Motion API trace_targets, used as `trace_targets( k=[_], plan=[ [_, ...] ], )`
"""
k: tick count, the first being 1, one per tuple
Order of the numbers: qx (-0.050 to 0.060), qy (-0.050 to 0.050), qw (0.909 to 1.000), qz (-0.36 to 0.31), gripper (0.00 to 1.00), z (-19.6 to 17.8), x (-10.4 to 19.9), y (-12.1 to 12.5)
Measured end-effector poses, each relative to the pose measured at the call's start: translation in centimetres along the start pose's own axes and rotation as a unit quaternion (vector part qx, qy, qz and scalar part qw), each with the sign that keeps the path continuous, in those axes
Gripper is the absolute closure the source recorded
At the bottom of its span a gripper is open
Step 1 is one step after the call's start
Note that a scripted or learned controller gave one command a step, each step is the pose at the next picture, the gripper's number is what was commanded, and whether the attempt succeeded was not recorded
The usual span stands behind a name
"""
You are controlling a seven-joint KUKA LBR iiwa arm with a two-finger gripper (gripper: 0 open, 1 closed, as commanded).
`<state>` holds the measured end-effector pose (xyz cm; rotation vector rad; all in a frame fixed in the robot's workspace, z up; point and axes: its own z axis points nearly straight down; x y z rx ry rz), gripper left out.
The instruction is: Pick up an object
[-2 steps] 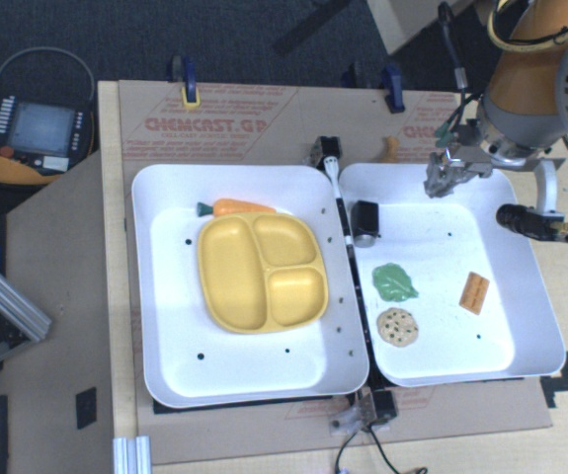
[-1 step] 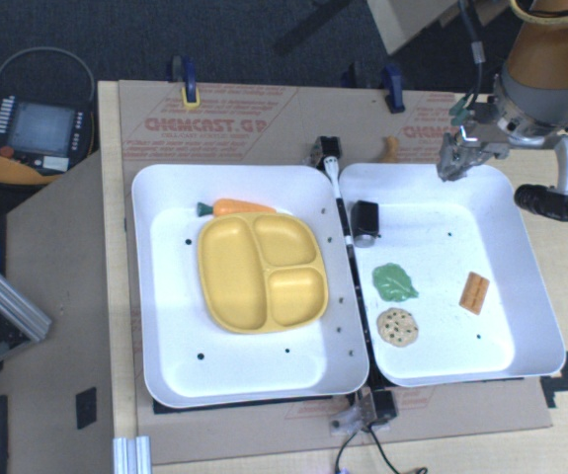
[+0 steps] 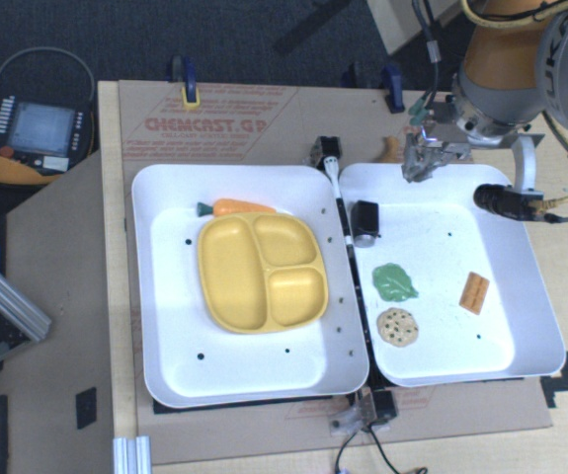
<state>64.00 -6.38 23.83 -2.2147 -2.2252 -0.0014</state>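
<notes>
Cookie [image 3: 397, 326], green leaf piece [image 3: 394, 281] and orange block [image 3: 474, 292] lie apart in the lower half of the right bin [image 3: 442, 235], with free white floor around each. You see the gripper [image 3: 422, 162] above this bin's upper edge; I cannot tell its state. In the left bin [image 3: 165, 294], the yellow divided plate [image 3: 262, 270] partly hides a carrot [image 3: 239, 206].
</notes>
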Motion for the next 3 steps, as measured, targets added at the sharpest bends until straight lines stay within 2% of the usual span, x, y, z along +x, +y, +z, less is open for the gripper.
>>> trace_targets(
  k=[1,3],
  plan=[
    [0.001,0.000,1.0000,0.000,1.00,0.4,4.8,0.1],
    [0.001,0.000,1.0000,0.000,1.00,1.9,14.2,-1.9]
  ],
)
